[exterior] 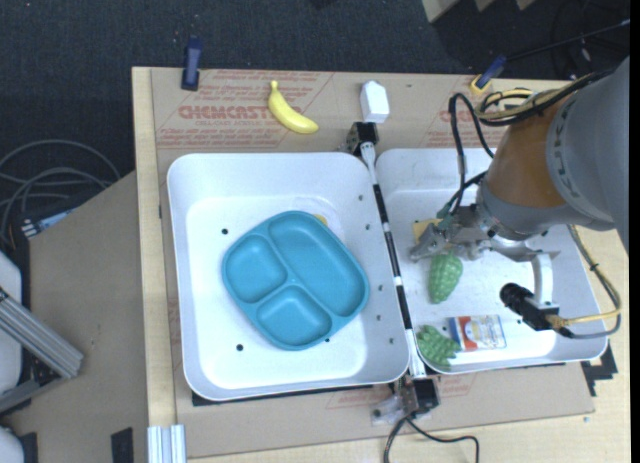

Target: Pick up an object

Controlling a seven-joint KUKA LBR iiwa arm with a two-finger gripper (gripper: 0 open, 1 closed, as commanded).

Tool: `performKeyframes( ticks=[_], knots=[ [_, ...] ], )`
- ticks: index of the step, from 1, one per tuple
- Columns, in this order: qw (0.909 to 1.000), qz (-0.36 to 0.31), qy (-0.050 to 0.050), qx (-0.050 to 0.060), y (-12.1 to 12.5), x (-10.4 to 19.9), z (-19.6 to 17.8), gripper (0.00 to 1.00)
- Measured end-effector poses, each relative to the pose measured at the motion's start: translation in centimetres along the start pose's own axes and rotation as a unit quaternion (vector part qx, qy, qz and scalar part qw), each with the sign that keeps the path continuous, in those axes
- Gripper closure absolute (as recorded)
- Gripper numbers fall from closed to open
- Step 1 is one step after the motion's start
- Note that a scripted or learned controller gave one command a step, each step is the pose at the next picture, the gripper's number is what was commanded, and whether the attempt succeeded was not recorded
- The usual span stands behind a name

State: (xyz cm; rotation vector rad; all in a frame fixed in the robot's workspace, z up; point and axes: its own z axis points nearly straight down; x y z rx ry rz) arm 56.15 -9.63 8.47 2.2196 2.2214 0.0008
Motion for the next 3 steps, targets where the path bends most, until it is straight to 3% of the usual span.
performKeyframes(
  ticks=[1, 2, 3],
  knots=[
    [1.0, 0.001, 0.001, 0.002, -2.7, 0.0, 0.0, 0.0],
    [1.0, 0.001, 0.0, 0.001, -2.6, 0.0, -1.0, 1.0],
    [1.0, 0.0, 0.001, 0.0, 0.0, 6.9, -10.0, 1.0]
  ],
)
